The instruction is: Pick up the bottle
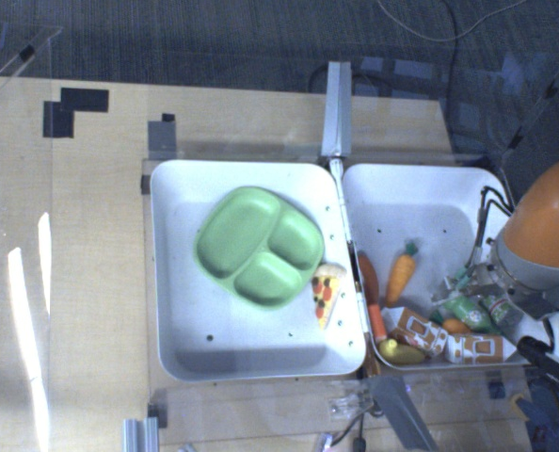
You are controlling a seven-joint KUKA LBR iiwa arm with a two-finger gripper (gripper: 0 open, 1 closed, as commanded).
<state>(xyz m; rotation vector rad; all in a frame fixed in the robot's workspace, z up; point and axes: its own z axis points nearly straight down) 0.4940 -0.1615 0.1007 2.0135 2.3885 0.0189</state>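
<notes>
Near edge of rt bin point(392, 182): brown carton point(449, 339) lying flat, yellow fruit point(399, 351) beside it. Gripper point(480, 301) sits low over green bottle point(470, 311) at the bin's rt side, touching or nearly so. Toy carrot point(402, 271) just left; farther left, green divided plate point(259, 245) in left bin point(181, 281).
</notes>
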